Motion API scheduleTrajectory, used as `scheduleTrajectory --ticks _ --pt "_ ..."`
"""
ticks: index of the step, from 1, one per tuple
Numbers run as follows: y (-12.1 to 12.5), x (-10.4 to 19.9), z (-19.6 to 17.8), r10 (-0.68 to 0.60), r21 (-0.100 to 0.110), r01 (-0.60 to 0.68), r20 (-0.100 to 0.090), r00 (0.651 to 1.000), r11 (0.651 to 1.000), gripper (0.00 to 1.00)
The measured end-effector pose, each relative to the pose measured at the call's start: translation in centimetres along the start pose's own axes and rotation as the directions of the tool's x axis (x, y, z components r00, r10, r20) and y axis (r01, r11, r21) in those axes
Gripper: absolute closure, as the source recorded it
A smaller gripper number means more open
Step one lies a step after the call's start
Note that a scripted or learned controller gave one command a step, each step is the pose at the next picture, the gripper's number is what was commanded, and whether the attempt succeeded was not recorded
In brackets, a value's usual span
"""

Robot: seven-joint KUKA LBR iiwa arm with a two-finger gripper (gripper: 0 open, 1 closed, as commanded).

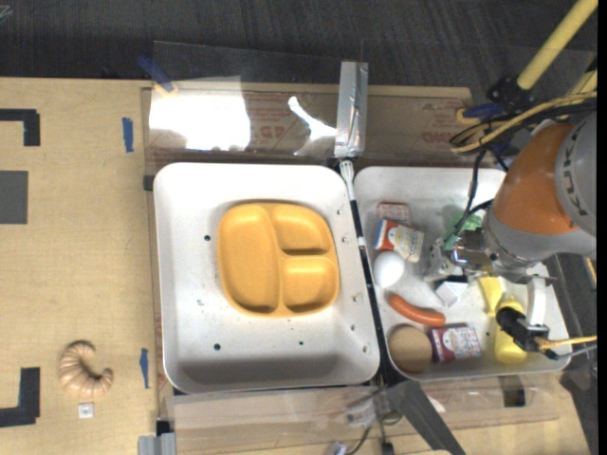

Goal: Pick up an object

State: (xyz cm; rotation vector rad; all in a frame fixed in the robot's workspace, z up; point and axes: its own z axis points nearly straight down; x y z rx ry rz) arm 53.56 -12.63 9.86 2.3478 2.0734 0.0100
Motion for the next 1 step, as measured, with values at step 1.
scheduleTrajectory --ticks 1 --pt "4.6 7.33 -8.85 -0.091 0.005 0.091 -0.005 0.996 0.996 1.0"
